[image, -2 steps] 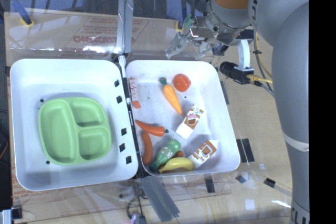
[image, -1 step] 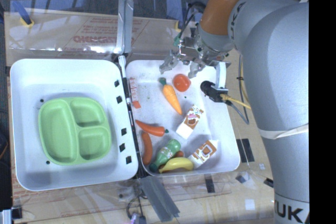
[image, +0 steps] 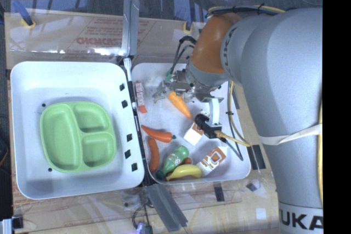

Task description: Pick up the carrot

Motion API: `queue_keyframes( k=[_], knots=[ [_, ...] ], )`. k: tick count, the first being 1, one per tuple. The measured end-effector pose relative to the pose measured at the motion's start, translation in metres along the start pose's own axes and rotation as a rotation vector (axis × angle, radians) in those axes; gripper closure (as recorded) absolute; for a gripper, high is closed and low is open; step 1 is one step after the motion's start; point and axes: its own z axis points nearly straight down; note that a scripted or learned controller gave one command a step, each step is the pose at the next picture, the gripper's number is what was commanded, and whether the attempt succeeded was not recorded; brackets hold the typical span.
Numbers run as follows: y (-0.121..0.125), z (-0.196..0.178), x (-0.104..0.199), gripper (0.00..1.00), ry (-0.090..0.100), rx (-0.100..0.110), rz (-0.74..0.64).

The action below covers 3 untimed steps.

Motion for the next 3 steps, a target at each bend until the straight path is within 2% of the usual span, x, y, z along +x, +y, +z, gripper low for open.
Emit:
queue_keyframes(
  k=[1,2,3],
  knots=[
    [0.001,-0.011,-0.002,1.0,-0.002,0.002,-0.004],
    [0.006,-0.123,0.032,1.0,0.008,0.027,0.092],
    [0.005,-0.122,0.032,0.0,0.008,0.028,0.092]
  ],
)
